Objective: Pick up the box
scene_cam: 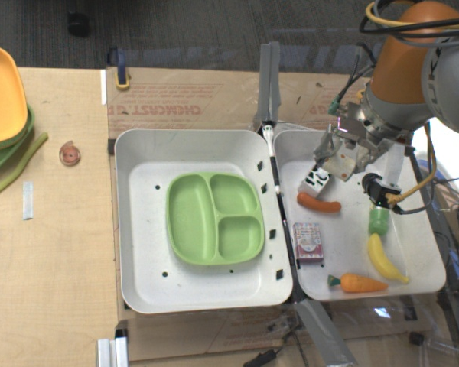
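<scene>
Bins sit side by side on the bench (61, 281): the left bin (138, 228) holds a green divided plate (216, 219), and the right bin (421, 266) holds the rest. The box (308, 243), small with a pink and red printed face, lies flat in the right bin against its left wall, toward the near side. Just beyond it lies an orange-red sausage-shaped toy (319, 203), and a black-and-white item (316, 180) sits just past that, below the end effector (343, 159). The arm (409, 60) reaches in from the right and hangs over the far part of the right bin, well apart from the box; I cannot tell whether its tip is apart or together. A green item (379, 221), a banana (384, 258) and a carrot (358, 284) lie along the right and near side of that bin. Yellow and green dishes (4, 121) are stacked at the bench's far left.
</scene>
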Tool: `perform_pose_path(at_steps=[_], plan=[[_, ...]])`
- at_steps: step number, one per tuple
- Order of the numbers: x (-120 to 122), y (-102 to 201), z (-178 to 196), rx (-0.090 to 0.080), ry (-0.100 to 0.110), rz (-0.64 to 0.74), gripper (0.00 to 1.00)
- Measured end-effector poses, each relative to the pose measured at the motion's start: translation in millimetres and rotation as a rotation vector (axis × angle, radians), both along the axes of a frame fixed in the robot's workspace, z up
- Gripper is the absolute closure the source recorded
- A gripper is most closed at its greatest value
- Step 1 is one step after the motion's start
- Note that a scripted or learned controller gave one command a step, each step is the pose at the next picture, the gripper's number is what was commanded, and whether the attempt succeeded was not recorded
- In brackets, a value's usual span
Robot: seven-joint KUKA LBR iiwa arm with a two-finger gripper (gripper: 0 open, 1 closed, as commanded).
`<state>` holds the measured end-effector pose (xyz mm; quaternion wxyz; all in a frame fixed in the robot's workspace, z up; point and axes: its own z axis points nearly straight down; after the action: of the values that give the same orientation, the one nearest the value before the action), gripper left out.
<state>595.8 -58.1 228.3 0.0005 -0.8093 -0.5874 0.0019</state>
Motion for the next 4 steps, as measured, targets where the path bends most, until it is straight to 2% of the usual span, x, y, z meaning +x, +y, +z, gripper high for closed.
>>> perform_pose_path(at_steps=[1, 2, 3, 4], plan=[[6, -95, -36, 0.002, 0.000, 0.342, 1.00], [-24, -22, -23, 0.002, 0.000, 0.356, 1.00], [-24, -23, -15, 0.002, 0.002, 0.353, 1.00], [4, -66, 118, 0.000, 0.000, 0.116, 1.00]])
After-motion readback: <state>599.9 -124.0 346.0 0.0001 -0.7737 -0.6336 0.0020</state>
